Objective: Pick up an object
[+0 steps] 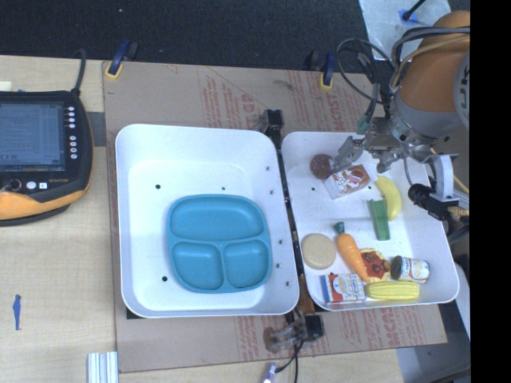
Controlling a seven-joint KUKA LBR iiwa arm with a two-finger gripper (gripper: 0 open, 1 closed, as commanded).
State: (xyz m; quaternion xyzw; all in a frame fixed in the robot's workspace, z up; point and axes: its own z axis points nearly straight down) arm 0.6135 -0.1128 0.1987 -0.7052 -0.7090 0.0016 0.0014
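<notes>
Your pincer [357, 152] hangs over the right bin's [447, 290] far edge; you cannot tell its grip. Just beneath lies a small white packet with red print [349, 180], beside a brown ball [321, 165].

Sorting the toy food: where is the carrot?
The carrot lies in the right bin, near its front, between the round cracker and the can.

Single fixed camera above bench [48, 294], angled down, both white bins [136, 214] in frame.
</notes>
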